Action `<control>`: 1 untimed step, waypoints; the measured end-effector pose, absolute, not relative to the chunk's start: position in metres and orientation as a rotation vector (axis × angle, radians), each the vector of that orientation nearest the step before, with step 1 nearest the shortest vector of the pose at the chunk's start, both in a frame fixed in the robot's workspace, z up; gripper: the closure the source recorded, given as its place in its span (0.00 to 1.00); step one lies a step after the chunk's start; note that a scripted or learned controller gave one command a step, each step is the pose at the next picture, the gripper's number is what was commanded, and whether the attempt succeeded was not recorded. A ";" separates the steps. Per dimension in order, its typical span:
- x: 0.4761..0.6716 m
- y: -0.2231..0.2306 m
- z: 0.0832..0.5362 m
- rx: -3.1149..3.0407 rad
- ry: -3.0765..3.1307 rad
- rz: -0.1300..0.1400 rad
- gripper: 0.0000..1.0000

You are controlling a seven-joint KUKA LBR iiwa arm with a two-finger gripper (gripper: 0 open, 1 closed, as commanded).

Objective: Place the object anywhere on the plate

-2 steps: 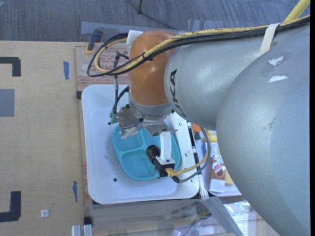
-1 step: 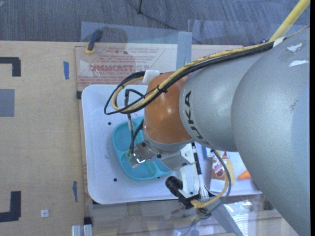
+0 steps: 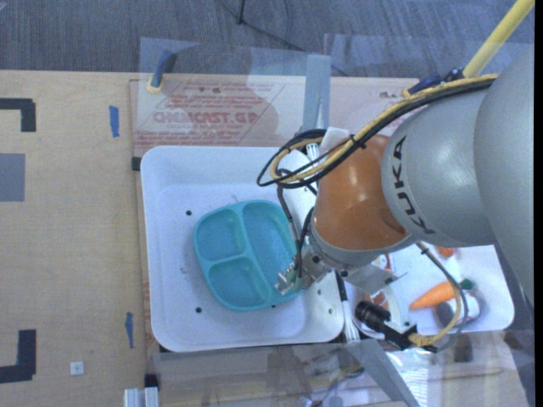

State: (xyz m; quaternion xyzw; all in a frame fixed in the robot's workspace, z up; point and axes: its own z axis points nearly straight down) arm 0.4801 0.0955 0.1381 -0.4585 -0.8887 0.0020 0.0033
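Orange carrot-shaped object (image 3: 434, 295) lying in the right bin (image 3: 501, 308), tip pointing toward the left bin, thick end up against a small dark grey item (image 3: 446, 312) just beside it. Well apart from the teal plate (image 3: 242, 253), not on it. Plate resting flat in the left bin (image 3: 161, 227), divided into three compartments, all three bare, near the bin's middle and leaning toward its right wall. Jaws down at the plate's right rim, mostly tucked under the wrist; released or clenched cannot be told, and nothing seen between them. Above them the orange band (image 3: 356, 202) and the broad grey arm (image 3: 458, 168), reaching in from the right and covering much of the right bin. Black and yellow cables (image 3: 293, 166) looped off the wrist over the left bin's upper right corner; a black connector (image 3: 373, 315) hanging below the wrist. Both bins sitting on the pale wooden desk (image 3: 68, 227), marked with black angle brackets (image 3: 24, 113) and bits of blue tape (image 3: 114, 120). Grey carpet (image 3: 102, 15) beyond the desk's far edge.
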 end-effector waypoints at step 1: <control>0.493 0.063 0.404 -1.284 -2.865 0.005 1.00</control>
